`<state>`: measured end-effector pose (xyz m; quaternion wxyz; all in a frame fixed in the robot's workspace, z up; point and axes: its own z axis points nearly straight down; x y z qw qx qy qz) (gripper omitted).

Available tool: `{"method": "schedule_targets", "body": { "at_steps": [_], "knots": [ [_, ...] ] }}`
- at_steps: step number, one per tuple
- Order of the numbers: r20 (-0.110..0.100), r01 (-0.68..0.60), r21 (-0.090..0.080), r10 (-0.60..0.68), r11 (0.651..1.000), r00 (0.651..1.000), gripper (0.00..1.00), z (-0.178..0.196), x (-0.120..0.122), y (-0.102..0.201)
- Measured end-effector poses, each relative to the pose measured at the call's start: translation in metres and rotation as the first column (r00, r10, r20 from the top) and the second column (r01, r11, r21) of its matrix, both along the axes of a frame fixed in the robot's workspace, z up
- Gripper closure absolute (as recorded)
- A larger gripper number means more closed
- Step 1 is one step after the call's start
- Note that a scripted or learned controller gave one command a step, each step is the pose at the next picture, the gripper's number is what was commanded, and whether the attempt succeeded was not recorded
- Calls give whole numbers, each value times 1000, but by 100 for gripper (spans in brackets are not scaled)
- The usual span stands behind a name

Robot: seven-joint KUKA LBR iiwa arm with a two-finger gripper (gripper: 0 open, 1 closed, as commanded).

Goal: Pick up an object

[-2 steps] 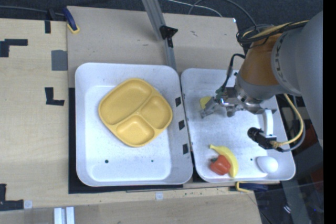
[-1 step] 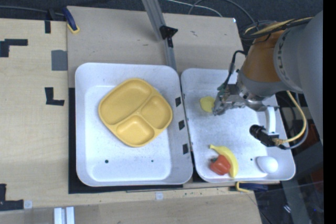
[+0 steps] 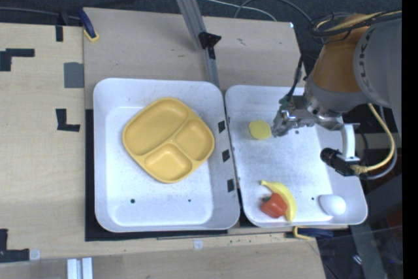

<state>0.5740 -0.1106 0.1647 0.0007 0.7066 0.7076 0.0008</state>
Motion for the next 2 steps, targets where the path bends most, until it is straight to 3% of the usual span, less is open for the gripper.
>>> {"method": "schedule_targets", "body": {
  "at_steps": [1,2],
  "knots": [
    [3,0,-1,0,1000,1000,100,60,-5,2],
    [-1,0,0,0,1000,1000,100,78,-5,3]
  ]
}}
